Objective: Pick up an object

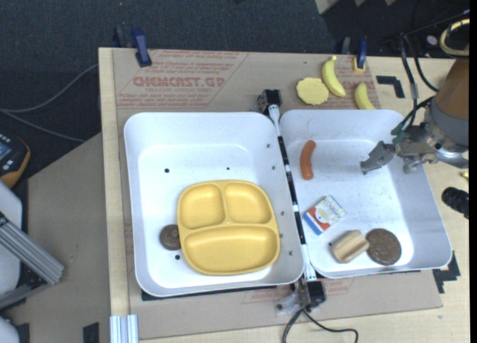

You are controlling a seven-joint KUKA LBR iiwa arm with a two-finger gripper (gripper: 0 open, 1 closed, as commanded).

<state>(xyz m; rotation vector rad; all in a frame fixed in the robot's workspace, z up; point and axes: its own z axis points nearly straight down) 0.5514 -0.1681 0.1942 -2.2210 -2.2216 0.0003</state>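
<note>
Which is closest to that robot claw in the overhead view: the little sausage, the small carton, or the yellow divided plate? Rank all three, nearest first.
Measured from the gripper over the right bin:
1. The sausage, to its left in the same bin.
2. The small carton, lower in that bin, toward the divider.
3. The yellow divided plate, over in the left bin.

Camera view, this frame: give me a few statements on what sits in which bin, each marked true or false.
1. The yellow divided plate lies in the left bin. True.
2. The sausage lies in the left bin. False: it is in the right bin.
3. The gripper holds the sausage. False: they are apart.
4. The bananas lie on the bench, outside both bins. True.
</note>
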